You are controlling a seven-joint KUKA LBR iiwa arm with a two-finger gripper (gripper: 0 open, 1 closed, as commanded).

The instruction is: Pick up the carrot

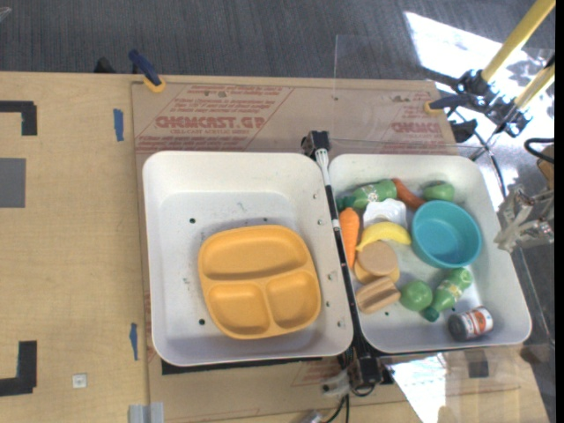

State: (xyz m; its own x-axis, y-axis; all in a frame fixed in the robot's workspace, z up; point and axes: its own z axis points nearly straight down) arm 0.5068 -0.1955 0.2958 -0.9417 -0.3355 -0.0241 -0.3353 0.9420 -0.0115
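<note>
A wooden bench (70, 236) is carrying a sheet of printed cardboard (264, 117), and 2 shallow white bins are sitting on it side by side. The left bin (167, 236) is holding 1 yellow divided tray (260, 280). The right bin (507, 311) is holding a heap of toy food.

The carrot (349, 232) is lying in the right bin, close against its left wall, pointing roughly along that wall with its thick end away from the camera. A banana (389, 233) is lying just beside it on the right, and a round bread slice (377, 259) is sitting near its narrow end. A blue bowl (447, 233) is standing further right, well apart from the carrot. A thinner orange piece (407, 190) is lying near the far wall; what it is cannot be told.

At the right rim of the bin a pale metal part is showing, which seems to be the gripper (518, 220). It is hanging outside the heap, well apart from the carrot, and whether it is apart or together I cannot tell. Nothing is sitting in it as far as the view shows.

Judging from this, the task is standing at its very start: the carrot is resting untouched among the other toys. The reach across the bin, the descent beside the wall, the grip and the lift are all remaining
</note>
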